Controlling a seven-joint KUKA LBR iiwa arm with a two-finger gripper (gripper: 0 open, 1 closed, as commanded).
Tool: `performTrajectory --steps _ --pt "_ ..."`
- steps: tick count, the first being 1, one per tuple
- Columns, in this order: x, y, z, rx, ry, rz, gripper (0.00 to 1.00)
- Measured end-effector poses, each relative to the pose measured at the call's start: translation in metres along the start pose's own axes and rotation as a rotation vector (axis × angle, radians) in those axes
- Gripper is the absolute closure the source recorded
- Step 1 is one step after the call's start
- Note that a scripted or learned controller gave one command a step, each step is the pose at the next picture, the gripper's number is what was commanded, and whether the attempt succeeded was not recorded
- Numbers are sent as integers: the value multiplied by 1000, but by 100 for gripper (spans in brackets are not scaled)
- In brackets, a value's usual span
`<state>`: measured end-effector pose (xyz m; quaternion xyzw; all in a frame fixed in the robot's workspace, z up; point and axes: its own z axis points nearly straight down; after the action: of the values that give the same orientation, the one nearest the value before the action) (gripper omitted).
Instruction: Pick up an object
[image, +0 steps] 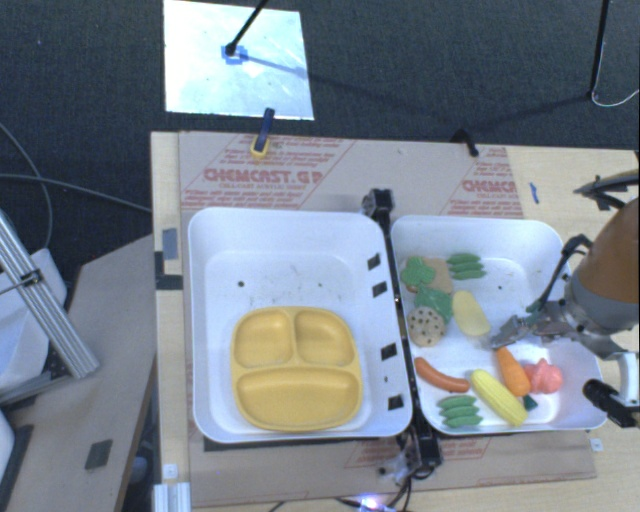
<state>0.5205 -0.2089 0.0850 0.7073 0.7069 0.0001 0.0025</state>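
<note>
Green pea pod sits at 6 o'clock of the right bin among toy foods, so the gripper, aperture I cannot tell, hovers just 11 o'clock of the carrot, likely target.

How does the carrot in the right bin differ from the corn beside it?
The carrot is orange with a green end; the corn is yellow all over. The carrot is shorter, the corn longer. The carrot lies nearer the tool, the corn nearer the bin's front wall. Both lie flat and slanted in the right bin.
</note>
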Motion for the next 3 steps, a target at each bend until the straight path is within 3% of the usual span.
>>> performTrajectory --steps 1,2,3 --pt "16 -35 1 6 5 -1 0" --pt "15 -33 -10 0 2 -2 100" --pt "15 -32 -21 -3 2 -1 100"
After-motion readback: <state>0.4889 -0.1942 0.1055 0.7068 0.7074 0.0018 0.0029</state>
